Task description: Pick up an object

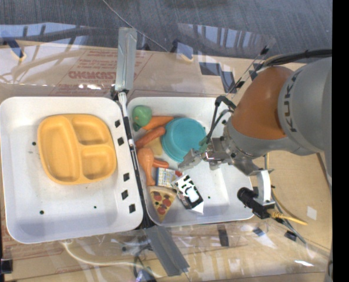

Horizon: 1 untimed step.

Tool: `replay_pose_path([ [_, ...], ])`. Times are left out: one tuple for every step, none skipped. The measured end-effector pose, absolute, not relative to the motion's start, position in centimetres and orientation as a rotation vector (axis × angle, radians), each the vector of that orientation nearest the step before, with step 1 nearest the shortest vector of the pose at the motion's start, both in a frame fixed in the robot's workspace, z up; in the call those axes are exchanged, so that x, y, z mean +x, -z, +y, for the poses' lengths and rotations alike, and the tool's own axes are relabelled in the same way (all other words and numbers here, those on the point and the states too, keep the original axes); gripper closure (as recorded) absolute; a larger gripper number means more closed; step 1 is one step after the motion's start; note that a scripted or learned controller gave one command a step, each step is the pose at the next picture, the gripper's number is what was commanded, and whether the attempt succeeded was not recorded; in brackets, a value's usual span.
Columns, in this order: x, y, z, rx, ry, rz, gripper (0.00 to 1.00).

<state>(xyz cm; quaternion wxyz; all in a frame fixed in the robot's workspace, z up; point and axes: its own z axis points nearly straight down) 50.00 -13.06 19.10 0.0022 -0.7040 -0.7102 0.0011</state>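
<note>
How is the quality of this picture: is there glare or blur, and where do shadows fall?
Camera view: lighting is even and soft; pale reflections streak the clear sheeting over the cardboard behind the bins; the yellow divided tray in the left bin looks sharp, while the gripper above the right bin is slightly smeared; only faint shadows lie under the teal bowl and carrots.

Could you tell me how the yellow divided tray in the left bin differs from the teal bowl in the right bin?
The yellow divided tray is squarish with three compartments; the teal bowl is round and undivided. The tray looks larger than the bowl. The tray lies alone in the left bin, while the bowl sits crowded among toy foods in the right bin, close to the gripper. Both look like plain plastic dishware.
</note>
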Motion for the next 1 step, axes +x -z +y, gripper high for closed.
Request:
replay_pose_path([
  [48.41, -9.74, -15.63, -2.281, 0.006, -2.164, 0.0],
])
